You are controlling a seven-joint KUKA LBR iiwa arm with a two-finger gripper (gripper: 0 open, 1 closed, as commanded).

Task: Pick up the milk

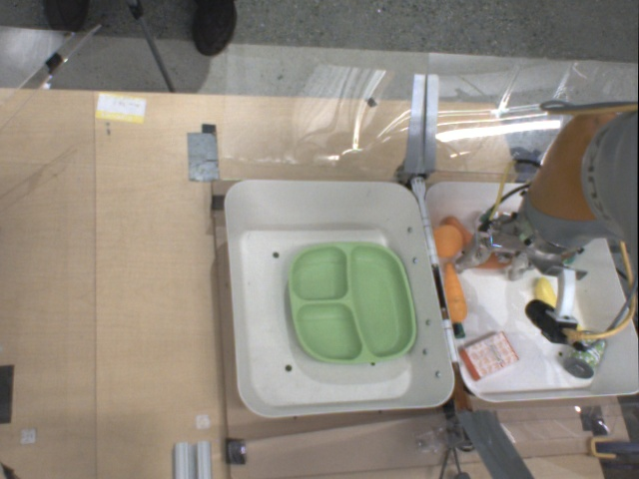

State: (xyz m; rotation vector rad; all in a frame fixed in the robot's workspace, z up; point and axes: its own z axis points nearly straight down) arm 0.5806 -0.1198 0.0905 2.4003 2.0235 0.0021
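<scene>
Lurker: where's the milk [489,354] sitting on your feed?

Me: lying flat in the right bin [504,312], near its front left corner; orange bits [451,267] just behind it; gripper [502,252] hangs over that bin, apart from the carton; clenched or released, I can't tell; green plate [351,302] in the left bin [255,297].

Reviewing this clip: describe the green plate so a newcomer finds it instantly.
Start from the two white bins and take the left bin, away from the arm. The green plate lies flat in its middle. It is pale green with three compartments, unlike the orange and red items in the right bin.
</scene>
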